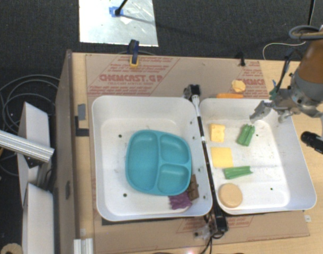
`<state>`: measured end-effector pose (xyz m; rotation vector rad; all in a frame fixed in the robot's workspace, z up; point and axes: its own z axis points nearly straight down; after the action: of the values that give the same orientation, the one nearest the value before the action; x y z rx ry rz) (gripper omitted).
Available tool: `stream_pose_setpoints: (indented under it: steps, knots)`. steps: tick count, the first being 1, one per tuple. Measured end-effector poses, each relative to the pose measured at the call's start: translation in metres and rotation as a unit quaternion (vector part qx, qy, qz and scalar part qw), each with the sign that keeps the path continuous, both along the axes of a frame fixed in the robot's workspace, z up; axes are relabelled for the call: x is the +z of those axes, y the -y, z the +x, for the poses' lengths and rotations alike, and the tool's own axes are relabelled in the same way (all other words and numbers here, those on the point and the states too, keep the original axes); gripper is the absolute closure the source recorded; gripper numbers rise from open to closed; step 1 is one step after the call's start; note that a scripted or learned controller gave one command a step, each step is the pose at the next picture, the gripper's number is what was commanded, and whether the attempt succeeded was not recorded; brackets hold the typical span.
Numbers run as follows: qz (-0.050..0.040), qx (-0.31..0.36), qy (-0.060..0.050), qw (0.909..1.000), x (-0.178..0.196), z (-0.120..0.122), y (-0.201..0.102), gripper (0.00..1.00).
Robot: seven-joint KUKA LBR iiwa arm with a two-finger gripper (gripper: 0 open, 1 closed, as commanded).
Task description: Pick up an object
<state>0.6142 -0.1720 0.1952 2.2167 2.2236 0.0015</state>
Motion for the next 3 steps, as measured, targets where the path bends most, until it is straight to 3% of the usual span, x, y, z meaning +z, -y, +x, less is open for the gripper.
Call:
stream_pose_setpoints:
  steps: [1, 2, 3]
  knots:
    - [0.0008, 0.002, -0.002, 1.0, -0.092, 0.006, -0.023, 0.0]
    - [0.0001, -0.002, -0.002, 1.0, -0.112, -0.027, -0.003, 0.0]
    - [-0.0013, 0.002, 0.005, 1.0, -0.108, 0.059, 0.005, 0.0]
